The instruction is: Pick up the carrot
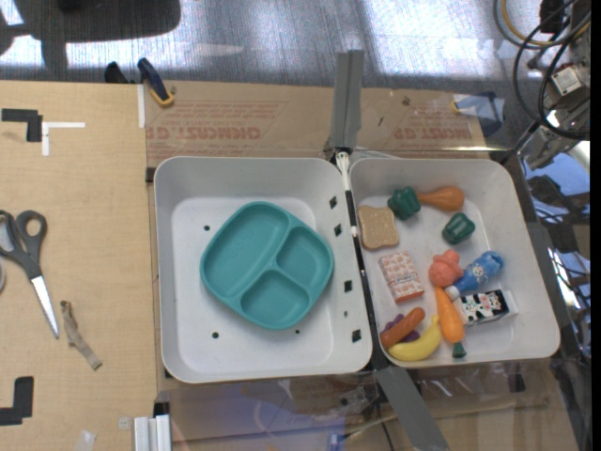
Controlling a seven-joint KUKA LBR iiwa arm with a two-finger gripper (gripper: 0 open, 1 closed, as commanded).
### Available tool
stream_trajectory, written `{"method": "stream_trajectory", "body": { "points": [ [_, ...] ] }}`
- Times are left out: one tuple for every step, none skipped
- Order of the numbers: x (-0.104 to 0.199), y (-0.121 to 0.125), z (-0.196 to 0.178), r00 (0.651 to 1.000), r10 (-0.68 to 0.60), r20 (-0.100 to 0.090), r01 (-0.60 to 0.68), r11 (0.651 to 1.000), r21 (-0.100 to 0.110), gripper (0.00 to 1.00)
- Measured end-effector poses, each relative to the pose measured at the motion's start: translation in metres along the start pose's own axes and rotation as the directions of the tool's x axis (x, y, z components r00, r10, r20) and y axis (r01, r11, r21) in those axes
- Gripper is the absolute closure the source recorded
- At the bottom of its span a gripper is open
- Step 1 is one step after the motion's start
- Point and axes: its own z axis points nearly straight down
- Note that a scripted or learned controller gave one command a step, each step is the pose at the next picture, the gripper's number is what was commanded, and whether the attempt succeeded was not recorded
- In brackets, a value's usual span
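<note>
Camera view looks down on two white bins side by side on the tabletop. The carrot [450, 316] lies in the right bin [519, 216], toward its near edge and right of centre. Its long axis runs nearly front to back, orange body toward the far side, green stub toward the near edge. On its left the banana [419, 344] touches or nearly touches it; on its right sits the black-and-white carton [485, 306], just beside; an orange round piece [444, 271] crowds its far end. A grasp across the narrow width looks tight on both flanks. The arm has not reached over the bins, so I cannot tell how the jaws stand. The left bin [178, 252] holds a teal divided plate [268, 265].
</note>
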Motion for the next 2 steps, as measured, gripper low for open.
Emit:
{"method": "stream_trajectory", "body": {
  "points": [
    [-0.003, -0.001, -0.073, 0.977, -0.213, -0.001, 0.213, 0.977, 0.002, 1.00],
    [-0.006, -0.001, 0.004, 0.915, -0.404, 0.002, 0.404, 0.915, -0.003, 1.00]
  ]
}}
